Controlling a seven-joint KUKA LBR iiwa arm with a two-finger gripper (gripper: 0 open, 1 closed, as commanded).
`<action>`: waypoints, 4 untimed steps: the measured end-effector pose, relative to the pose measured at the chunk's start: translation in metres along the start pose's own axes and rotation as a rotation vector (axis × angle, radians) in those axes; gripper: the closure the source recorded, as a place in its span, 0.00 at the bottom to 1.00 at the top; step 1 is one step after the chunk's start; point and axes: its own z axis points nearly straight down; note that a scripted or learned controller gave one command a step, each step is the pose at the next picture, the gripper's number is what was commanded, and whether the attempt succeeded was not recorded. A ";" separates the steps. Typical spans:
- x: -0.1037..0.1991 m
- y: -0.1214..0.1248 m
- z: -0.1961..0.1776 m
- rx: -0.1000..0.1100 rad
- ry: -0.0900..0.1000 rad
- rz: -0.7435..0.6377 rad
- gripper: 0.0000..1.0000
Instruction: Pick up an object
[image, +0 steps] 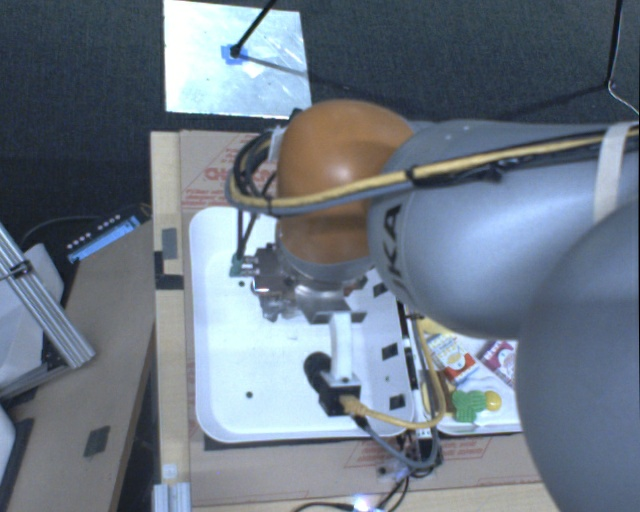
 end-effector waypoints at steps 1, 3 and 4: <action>0.000 0.058 -0.123 -0.020 0.007 -0.003 1.00; -0.001 0.175 -0.147 -0.013 0.002 0.001 1.00; 0.000 0.171 -0.163 -0.007 0.002 -0.003 1.00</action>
